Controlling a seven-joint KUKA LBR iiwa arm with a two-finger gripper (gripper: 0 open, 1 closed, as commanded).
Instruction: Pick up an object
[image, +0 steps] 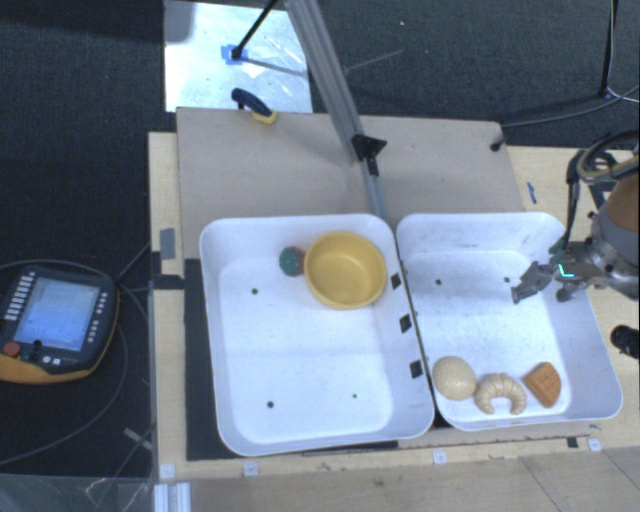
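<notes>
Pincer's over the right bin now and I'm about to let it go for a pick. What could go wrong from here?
1. The pincer sits near the right bin's far side, apart from the round bun, croissant and orange pastry; a straight descent would likely close on nothing.
2. Those three lie close together by the near wall, so a finger may land on a neighbour or hit the wall.

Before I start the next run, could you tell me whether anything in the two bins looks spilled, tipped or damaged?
Nothing stands out. The yellow bowl sits upright in the left bin with a small green ball against its rim. The round bun, croissant and orange wedge lie in a row in the right bin.
</notes>
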